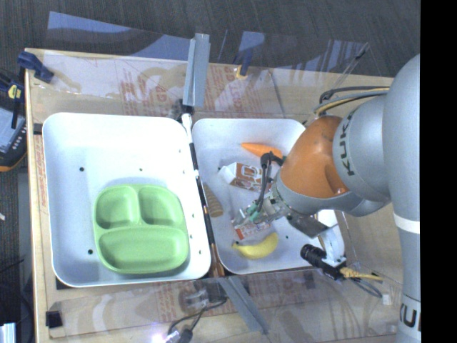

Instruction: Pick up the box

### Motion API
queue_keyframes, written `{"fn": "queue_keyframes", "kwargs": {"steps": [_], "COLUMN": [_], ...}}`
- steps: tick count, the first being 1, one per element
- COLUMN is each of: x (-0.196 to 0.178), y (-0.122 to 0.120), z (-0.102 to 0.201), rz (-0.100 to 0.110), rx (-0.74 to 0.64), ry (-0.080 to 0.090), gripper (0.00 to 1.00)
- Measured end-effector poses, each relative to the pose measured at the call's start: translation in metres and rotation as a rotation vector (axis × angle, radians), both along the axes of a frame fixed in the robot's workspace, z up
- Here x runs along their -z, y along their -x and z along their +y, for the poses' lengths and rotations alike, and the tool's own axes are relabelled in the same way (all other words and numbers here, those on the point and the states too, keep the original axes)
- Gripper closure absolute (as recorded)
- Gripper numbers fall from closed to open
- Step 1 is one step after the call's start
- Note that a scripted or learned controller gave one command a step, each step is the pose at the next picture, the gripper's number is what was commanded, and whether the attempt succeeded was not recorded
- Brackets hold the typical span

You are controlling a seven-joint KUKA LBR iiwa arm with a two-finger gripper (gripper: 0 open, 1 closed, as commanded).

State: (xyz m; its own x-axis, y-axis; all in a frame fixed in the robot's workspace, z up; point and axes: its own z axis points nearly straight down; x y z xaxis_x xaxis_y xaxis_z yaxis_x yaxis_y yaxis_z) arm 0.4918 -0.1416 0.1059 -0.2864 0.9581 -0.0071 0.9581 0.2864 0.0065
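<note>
In the right bin point(214, 138), a small white and red box point(249, 227) lies just above a yellow banana point(258, 247). My gripper point(259, 210) reaches down from the orange wrist point(310, 166) and sits right over the top of this box, partly covering it. I cannot tell whether it touches the box. A second white and brown packet point(243, 175) lies further back in the same bin, left of the wrist.
An orange carrot point(260, 149) lies at the back of the right bin. A small brown item point(215, 205) rests by that bin's left wall. The left bin point(64, 141) holds a green divided tray point(141, 229). Cables point(357, 271) trail at the right bin's front right.
</note>
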Motion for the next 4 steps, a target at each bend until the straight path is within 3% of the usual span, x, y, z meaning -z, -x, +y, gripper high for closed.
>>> {"fn": "queue_keyframes", "kwargs": {"steps": [1,2,3,4], "x": [0.0,0.008,-0.002,-0.002], "y": [0.0,0.012,0.01,0.01], "z": [0.0,0.024,0.025,0.025], "rz": [0.0,-0.008,-0.009,-0.009], "rx": [0.0,-0.053,-0.059,-0.059], "ry": [0.0,0.01,0.009,0.009], "gripper": [0.0,0.0,1.0,0.0]}}
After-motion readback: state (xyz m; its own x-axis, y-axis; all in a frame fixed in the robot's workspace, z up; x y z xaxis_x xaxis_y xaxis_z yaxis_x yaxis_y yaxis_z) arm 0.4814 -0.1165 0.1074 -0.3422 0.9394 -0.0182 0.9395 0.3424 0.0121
